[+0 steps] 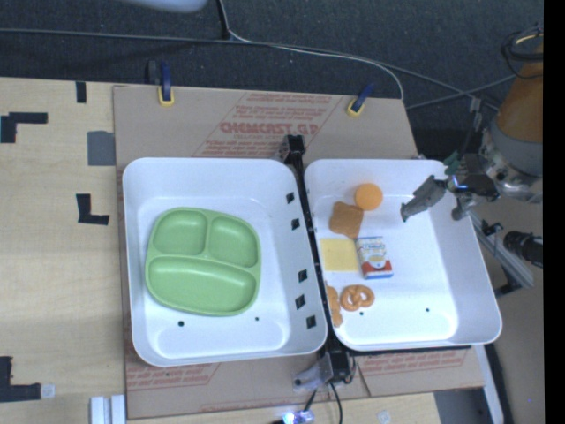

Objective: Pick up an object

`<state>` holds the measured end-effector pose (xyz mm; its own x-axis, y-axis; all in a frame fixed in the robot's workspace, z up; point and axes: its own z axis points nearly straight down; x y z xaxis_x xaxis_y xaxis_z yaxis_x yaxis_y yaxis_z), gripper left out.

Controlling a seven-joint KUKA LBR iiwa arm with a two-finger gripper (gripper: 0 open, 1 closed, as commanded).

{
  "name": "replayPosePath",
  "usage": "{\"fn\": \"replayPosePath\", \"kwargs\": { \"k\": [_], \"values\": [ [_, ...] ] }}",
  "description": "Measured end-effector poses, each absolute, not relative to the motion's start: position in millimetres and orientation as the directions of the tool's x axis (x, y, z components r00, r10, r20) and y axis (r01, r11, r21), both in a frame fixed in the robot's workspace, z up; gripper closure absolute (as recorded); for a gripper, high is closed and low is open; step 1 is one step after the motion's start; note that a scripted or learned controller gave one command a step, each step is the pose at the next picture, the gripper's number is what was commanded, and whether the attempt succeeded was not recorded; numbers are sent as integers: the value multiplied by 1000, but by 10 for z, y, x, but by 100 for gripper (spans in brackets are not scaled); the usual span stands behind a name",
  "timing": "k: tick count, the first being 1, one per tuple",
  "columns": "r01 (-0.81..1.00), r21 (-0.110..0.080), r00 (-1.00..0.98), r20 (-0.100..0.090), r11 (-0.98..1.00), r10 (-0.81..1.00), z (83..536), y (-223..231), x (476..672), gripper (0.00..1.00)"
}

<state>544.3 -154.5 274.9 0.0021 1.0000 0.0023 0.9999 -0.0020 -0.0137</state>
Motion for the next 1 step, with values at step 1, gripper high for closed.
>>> {"fn": "replayPosePath", "kwargs": {
  "k": [1],
  "values": [
    [1000, -1, -2, 0, 2, 1000, 2817, -1540, 5464, 0]
  ]
}}
